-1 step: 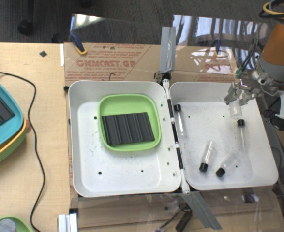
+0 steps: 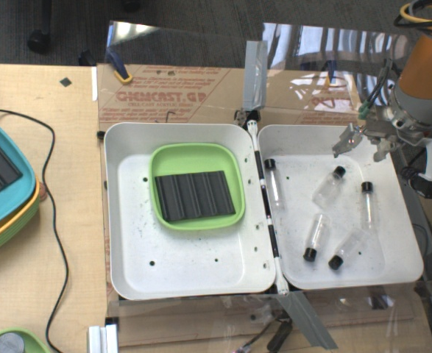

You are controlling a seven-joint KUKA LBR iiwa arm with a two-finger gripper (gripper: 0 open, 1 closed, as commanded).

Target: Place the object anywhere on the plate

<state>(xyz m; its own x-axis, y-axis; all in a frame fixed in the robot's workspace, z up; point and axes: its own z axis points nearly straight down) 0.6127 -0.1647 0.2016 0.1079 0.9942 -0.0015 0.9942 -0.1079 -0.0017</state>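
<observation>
Overhead, the end effector [image 2: 363,145] hangs spread and unladen above the right bin's [image 2: 399,271] clear tubes [image 2: 316,235].

Red print on cardboard sheet [image 2: 173,94] behind bins, approx. "CHEMCAST GP".

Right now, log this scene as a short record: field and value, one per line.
left bin: holds a green plate with a dark ribbed pad lying on it
right bin: holds several clear tubes with black caps, scattered apart
tube nearest divider: lies along the left wall of the right bin
gripper: above the upper right corner of the right bin, nothing between its fingers
arm's orange band: at the right edge of the view
plate contents: pad alone, no tube on it
task status: not yet done
</observation>
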